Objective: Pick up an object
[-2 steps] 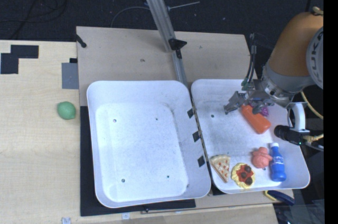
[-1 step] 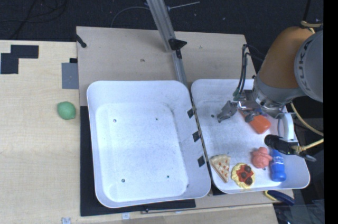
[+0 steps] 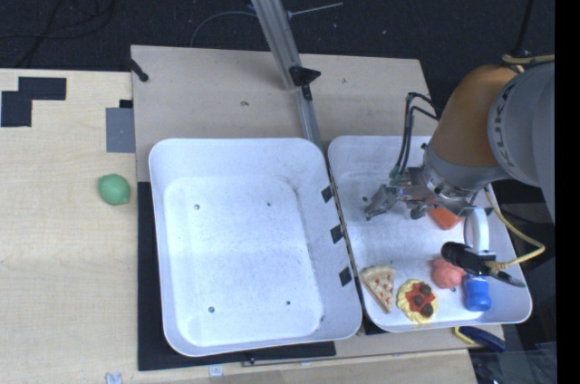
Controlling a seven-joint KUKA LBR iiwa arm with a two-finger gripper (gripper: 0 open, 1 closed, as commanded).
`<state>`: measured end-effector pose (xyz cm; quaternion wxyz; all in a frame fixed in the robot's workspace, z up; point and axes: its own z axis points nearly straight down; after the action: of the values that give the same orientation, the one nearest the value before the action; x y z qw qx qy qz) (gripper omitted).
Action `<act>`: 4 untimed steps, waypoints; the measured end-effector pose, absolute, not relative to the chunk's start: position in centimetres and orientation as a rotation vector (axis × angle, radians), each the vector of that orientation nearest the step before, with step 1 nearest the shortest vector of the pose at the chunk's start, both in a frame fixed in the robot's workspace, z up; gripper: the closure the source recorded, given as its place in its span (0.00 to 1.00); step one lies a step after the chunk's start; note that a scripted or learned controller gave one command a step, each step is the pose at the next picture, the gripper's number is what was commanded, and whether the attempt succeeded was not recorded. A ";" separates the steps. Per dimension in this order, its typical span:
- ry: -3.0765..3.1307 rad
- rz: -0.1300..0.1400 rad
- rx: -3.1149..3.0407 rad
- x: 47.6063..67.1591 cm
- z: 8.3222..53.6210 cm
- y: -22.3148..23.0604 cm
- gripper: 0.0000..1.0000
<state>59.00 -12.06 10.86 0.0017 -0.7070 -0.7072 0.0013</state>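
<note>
Lying on the bench's left part, well outside the bins, is a green ball (image 3: 114, 189); the left bin (image 3: 181, 158) comes next. Along the right bin's (image 3: 358, 158) front edge sit a pizza slice (image 3: 380, 286), a round pizza toy (image 3: 417, 300), a pink lump (image 3: 446, 273) and a blue piece (image 3: 477, 293). The gripper (image 3: 391, 201) hangs over that bin's middle, grasping nothing, though whether it is released or clenched cannot be told.

Grey KUKA arm, orange band, dark claw

Arm (image 3: 535, 124) has a rounded grey shell, smooth and matte; a wide glossy orange-brown band (image 3: 467, 124) sits above the wrist, with a grey collar ring below it. Thin black cables (image 3: 412, 115) loop along the wrist side. Claw (image 3: 391, 197) is dark grey metal with thin angular fingers and small linkages; finer detail too blurred to tell.
</note>
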 end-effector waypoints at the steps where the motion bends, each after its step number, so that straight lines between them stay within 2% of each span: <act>1: -2.219 0.001 -2.223 59.1 12.1 -12.2 1.00; 2: -2.222 -0.003 -2.224 60.0 17.0 -12.7 1.00; 3: -2.223 -0.003 -2.224 60.0 20.8 -12.7 1.00; 4: -2.225 -0.002 -2.218 60.3 22.0 -8.1 1.00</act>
<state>60.31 -8.14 22.01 -0.0001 -0.7059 -0.7083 -0.0006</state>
